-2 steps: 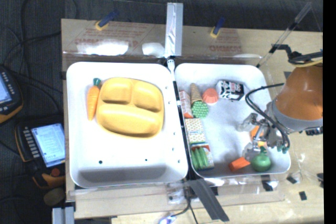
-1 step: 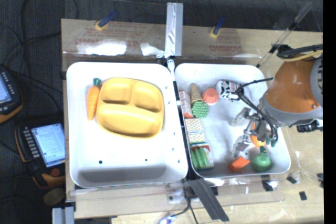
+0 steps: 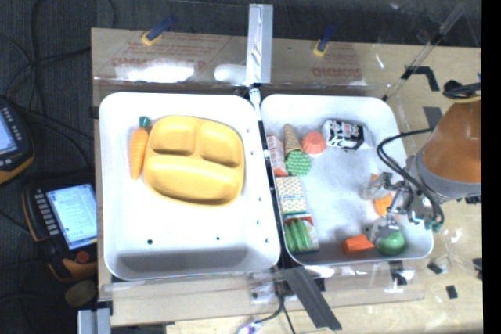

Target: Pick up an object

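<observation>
The claw (image 3: 389, 224) is down in the right bin's (image 3: 344, 109) near corner, reaching for a pick. A green ball (image 3: 391, 242) lies just under it, an orange block (image 3: 358, 244) beside. Its grip I cannot tell; next it likely must clench and lift.

Arm (image 3: 458, 149) low, reaching from right

A yellow compartment tray (image 3: 194, 159) lies flat in the left bin (image 3: 117, 246), with a toy carrot (image 3: 138, 149) lengthwise just beside its left edge; in the right bin (image 3: 344, 184), a patterned box (image 3: 290, 195) and green sticks (image 3: 300, 234) line the left wall; a cone (image 3: 292, 140), a green ball (image 3: 298, 163) and a pink piece (image 3: 314, 142) cluster near the top; a black-and-white item (image 3: 342, 134) lies further right; an orange block (image 3: 359, 244) and a green round piece (image 3: 391, 241) sit at the lower right corner.
</observation>
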Tool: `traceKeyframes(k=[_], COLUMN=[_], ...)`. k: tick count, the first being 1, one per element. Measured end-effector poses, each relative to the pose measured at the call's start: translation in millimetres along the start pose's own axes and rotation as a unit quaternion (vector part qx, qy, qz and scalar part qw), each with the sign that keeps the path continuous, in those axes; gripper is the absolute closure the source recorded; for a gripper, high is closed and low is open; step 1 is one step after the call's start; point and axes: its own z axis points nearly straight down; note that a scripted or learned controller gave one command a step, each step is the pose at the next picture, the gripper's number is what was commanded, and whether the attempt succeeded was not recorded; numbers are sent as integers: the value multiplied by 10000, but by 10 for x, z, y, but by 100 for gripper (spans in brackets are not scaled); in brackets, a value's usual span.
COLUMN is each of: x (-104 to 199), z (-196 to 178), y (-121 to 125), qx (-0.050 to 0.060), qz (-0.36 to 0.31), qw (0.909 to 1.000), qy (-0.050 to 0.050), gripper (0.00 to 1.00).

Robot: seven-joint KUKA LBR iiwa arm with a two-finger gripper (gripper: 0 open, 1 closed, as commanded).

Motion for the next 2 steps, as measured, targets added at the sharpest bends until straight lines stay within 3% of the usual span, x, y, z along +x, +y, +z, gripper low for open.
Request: traceKeyframes(k=[1,2], x=[-44,-101], z=[5,10], y=[133,252], qx=[21,18], qz=[444,1250], qw=[9990,9921], qy=[19,29], gripper=[0,0])
